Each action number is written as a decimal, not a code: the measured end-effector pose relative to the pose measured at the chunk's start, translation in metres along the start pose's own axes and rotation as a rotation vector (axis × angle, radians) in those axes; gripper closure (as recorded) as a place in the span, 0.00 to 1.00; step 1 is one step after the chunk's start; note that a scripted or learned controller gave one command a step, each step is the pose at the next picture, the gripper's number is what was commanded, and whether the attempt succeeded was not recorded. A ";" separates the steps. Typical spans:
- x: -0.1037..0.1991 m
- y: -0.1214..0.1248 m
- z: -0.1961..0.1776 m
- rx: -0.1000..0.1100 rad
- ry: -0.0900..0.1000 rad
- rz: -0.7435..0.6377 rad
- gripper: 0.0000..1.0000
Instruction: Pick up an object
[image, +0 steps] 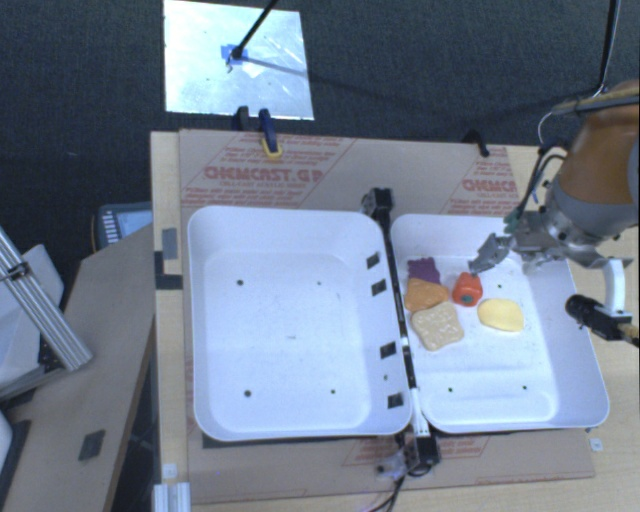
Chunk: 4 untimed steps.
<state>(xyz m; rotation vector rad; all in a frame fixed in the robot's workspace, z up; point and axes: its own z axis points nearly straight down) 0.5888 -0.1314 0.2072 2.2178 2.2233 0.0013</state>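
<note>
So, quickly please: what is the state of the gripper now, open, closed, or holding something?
Gripper: above the right bin, near the orange-red object; open or closed cannot be told, and no object is seen in its grasp.

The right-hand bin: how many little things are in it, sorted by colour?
Purple: 1
Orange-tan: 1
Red-orange: 1
Yellow: 1
Beige, speckled: 1
Total: 5, all in the right bin.
</note>
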 end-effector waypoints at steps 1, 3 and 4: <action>0.001 0.024 0.117 0.006 0.001 -0.003 0.00; 0.065 -0.049 0.019 0.001 0.003 -0.006 1.00; 0.168 -0.068 -0.030 -0.005 0.005 -0.013 1.00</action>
